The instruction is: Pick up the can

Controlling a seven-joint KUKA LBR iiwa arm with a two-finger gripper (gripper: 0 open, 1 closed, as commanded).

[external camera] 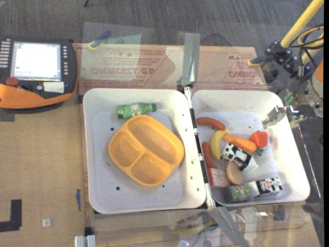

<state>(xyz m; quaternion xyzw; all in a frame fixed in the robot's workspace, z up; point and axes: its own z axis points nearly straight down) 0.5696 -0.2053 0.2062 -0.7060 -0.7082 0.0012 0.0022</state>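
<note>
While two white bins (97,153) sit on a brown table (41,158) above grey carpet (154,4), the can (239,193) lies low in the right bin; whether the hand (275,116) is wide or narrow cannot be told.

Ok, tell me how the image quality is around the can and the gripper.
Camera view: soft and slightly blurry overall, with even lighting and faint shadows. The can at the right bin's near edge is small and its label unreadable. The gripper at that bin's far right rim is a pale smear against clutter. Clear panels along the bench edges show mild glare.
</note>
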